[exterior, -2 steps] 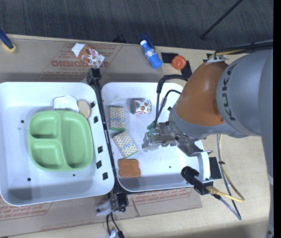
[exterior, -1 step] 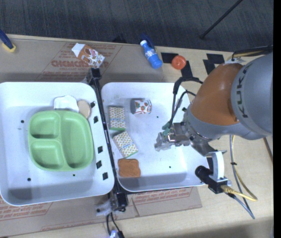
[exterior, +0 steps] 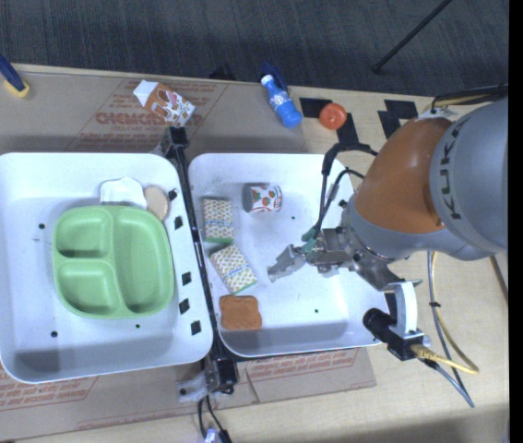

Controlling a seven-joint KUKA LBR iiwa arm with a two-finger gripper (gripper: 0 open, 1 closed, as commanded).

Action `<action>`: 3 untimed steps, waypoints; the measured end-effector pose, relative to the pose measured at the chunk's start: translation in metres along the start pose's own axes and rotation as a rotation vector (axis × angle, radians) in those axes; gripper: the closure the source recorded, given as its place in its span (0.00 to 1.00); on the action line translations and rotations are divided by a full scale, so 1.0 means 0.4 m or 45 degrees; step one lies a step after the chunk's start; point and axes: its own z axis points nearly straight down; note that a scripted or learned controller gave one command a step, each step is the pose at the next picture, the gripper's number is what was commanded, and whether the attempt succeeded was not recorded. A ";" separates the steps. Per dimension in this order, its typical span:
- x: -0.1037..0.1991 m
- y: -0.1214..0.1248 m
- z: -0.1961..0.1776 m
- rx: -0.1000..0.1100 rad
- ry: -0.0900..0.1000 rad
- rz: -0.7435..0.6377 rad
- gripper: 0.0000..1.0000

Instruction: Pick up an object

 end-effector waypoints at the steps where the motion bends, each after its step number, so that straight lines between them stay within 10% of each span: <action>1: 0.020 0.066 -0.184 -0.003 0.000 0.000 0.00; 3: 0.166 0.006 -0.138 0.001 0.001 -0.003 0.00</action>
